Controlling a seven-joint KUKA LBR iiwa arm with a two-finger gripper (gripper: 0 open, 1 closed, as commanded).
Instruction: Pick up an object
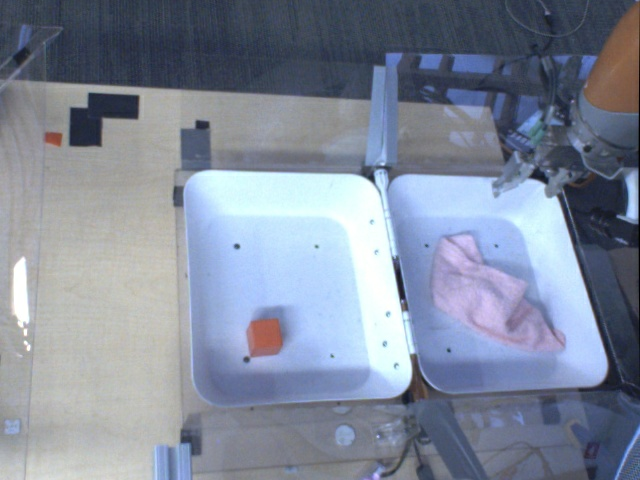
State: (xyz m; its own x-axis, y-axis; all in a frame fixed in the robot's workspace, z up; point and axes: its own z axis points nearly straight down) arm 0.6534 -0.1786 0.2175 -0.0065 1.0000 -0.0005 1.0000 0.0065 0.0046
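With fingers apart and nothing between them, the two-finger gripper (527, 180) hangs above the right white bin's (590, 363) far rim, positioned for descent toward the crumpled pink cloth (490, 293) lying inside.

My arm (612, 78) is grey, with a broad orange band wrapped round it just above the wrist. Below that sits a grey collar, then a dark, boxy block of hardware. A thin cable runs along my wrist, with a small green patch beside it. My gripper (528, 180) ends in two slim, pale metal fingers (505, 181), lighter than the parts above them.
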